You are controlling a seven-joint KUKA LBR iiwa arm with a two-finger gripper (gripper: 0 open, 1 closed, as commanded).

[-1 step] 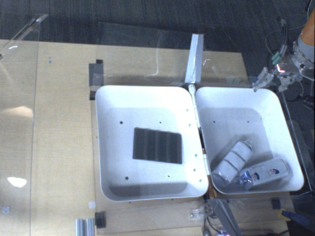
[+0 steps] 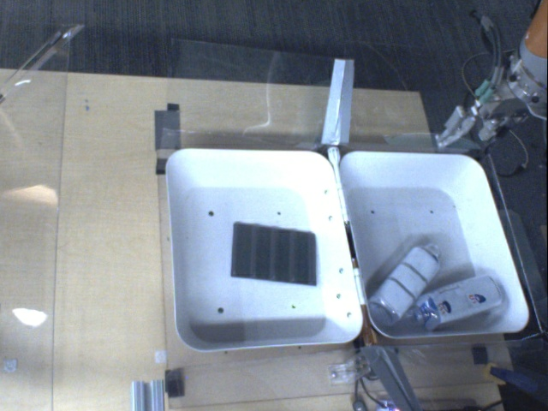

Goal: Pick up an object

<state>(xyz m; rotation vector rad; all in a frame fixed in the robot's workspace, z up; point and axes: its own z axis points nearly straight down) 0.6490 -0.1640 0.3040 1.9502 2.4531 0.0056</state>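
Camera view puts the pincer point(image 2: 467, 125) at the upper right, hanging past the far rim of the right bin point(image 2: 402, 165); whether it is spread or pressed together cannot be told at this size, and nothing is seen in it. Cables trail beside it toward the arm point(image 2: 535, 58). Below and well apart, in the near right corner of that bin, lie two clear plastic bottles: a ribbed bottle point(image 2: 404, 281) slanting toward the corner, and a labelled bottle point(image 2: 458, 301) lying on its side, the two touching. The left bin point(image 2: 257, 165) holds a dark ribbed mat point(image 2: 274, 253), lying flat. Risks, as I judge them: the bottles are round and slick and would likely roll or squirt out of a pinch; huddled against the wall, they leave little room, so a descent could strike the rim or nudge both.
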